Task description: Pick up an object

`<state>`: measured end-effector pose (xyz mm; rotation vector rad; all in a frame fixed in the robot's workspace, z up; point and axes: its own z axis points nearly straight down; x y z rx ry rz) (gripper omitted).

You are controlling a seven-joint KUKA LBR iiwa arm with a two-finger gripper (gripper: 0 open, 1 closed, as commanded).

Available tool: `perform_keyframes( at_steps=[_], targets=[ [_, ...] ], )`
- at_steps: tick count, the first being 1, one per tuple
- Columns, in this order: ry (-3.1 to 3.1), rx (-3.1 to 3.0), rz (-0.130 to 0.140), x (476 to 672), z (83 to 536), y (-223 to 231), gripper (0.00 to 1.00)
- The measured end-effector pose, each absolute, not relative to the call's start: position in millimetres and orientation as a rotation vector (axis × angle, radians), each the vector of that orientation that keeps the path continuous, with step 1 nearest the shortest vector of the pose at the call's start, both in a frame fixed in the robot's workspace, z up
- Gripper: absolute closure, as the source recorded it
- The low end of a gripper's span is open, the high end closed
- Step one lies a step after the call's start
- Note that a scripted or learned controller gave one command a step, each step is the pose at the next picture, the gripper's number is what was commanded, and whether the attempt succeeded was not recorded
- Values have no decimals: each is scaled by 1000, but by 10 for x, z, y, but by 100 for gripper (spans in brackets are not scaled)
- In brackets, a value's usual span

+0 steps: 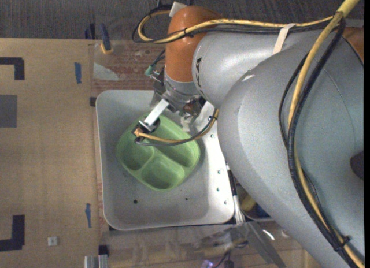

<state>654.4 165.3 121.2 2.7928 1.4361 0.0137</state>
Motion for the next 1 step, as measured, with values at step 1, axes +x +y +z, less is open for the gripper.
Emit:
perform_keyframes(
  at_steps=[1],
  targets=[
    [1639,2680,0,6662,3558,1270,0]
  ],
)
